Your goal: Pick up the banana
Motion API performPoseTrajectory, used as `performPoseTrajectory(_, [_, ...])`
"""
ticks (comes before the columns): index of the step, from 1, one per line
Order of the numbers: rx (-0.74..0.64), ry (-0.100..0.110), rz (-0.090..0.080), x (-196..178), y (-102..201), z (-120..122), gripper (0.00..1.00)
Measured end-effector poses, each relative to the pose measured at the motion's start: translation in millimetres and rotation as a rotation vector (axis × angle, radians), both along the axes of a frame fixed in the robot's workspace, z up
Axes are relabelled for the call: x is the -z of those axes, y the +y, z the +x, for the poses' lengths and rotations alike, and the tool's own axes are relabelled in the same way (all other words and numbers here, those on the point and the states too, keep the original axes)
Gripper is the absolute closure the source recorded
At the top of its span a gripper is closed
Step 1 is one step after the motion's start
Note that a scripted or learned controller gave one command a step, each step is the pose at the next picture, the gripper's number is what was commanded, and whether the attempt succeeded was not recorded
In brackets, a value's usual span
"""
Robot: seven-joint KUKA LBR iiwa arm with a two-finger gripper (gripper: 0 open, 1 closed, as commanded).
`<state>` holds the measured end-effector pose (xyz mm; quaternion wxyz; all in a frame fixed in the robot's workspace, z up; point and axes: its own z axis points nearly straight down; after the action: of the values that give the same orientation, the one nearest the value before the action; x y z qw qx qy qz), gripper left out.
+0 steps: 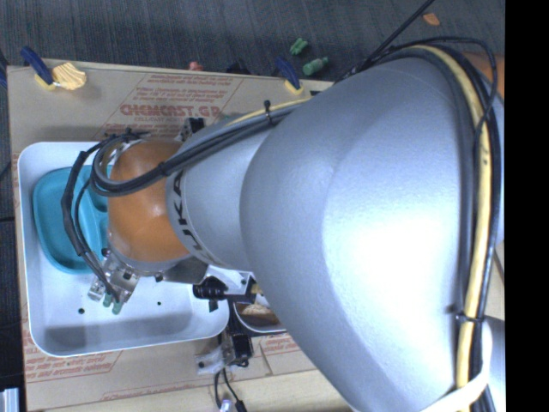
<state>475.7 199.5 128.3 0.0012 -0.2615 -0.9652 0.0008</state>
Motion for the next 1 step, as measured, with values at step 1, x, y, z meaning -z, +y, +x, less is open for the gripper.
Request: performPoseTrajectory(1, [-0.004, 0.001, -0.001, -10.0, 0.2, 0.2, 1.0])
